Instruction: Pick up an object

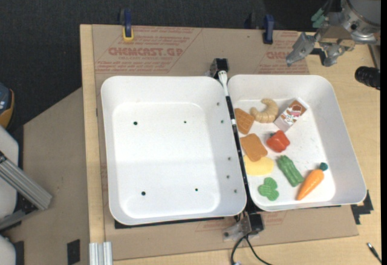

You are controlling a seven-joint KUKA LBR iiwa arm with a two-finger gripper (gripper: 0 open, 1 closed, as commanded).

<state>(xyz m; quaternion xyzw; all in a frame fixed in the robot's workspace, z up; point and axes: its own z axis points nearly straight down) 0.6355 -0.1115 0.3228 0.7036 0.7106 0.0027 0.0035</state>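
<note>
The right bin (pixel 338 137) holds several toy foods: a croissant (pixel 265 111), a small carton (pixel 291 115), a red pepper (pixel 278 141), brown bread slices (pixel 254 147), a yellow piece (pixel 259 166), a green cucumber (pixel 289 170), broccoli (pixel 268 189) and a carrot (pixel 310 183). My gripper (pixel 314 55) hangs above the bench past the right bin's far edge, open, with nothing between its fingers.
The left bin (pixel 121 137) sits beside the right one, joined by a black hinge strip (pixel 228 112). Blue and yellow clamps (pixel 127 23) hold the cardboard base at the back. A cable (pixel 242 245) trails off the front edge.
</note>
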